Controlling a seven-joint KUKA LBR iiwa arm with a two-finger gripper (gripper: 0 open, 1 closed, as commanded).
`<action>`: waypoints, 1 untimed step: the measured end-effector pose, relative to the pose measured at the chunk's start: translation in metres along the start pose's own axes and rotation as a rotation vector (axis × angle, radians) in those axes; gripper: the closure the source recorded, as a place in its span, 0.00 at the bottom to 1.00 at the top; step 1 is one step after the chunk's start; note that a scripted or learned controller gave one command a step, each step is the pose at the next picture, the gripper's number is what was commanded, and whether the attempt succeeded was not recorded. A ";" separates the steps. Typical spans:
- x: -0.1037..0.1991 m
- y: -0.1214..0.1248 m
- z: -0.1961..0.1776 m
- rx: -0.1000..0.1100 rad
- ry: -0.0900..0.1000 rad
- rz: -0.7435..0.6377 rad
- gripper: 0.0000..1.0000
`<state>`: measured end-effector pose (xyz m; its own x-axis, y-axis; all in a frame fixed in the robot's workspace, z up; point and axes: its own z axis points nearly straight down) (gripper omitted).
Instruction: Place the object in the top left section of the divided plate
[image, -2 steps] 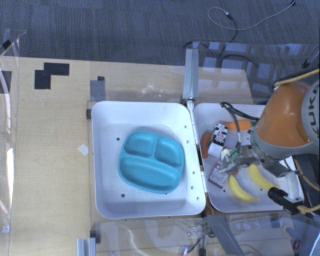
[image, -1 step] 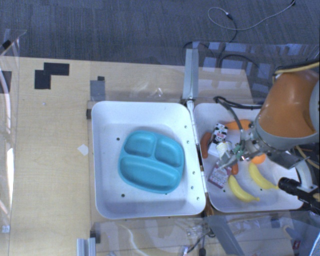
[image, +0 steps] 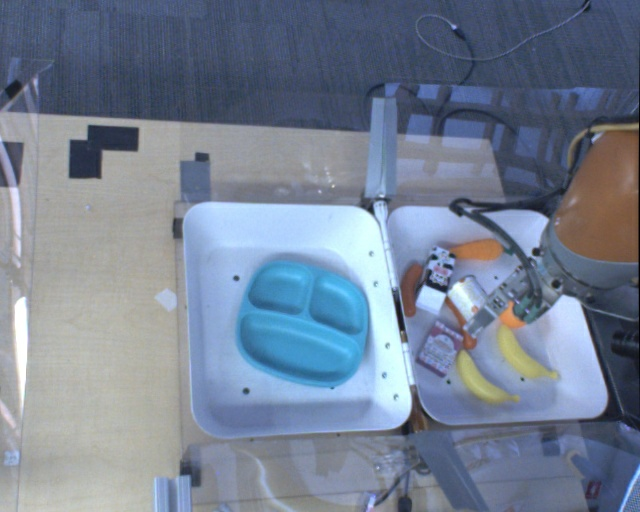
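Observation:
A blue divided plate (image: 301, 323) lies in the middle of the left white bin (image: 210, 400), with two small sections along its top and one long section below. Nothing lies in its top left section (image: 276, 288). My gripper (image: 477, 312) hangs low over the middle of the right bin (image: 585, 400), among the toy foods. It sits just right of a small white box (image: 430, 299) and above a pinkish packet (image: 437, 348). Its tip blends with the items beneath it.
The right bin also holds an orange carrot (image: 480, 250), a black-and-white carton (image: 439, 266), a reddish sausage (image: 410, 290), two yellow bananas (image: 484, 380) (image: 527, 358) and a small orange piece (image: 511, 319). A metal divider (image: 380, 150) stands between the bins at the back.

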<state>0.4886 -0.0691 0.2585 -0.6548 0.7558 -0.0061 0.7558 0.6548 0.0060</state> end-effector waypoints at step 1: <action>0.031 0.027 0.073 0.000 0.003 -0.440 1.00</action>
<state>0.4896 -0.0278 0.1850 -0.9143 0.4050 -0.0052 0.4049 0.9143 0.0033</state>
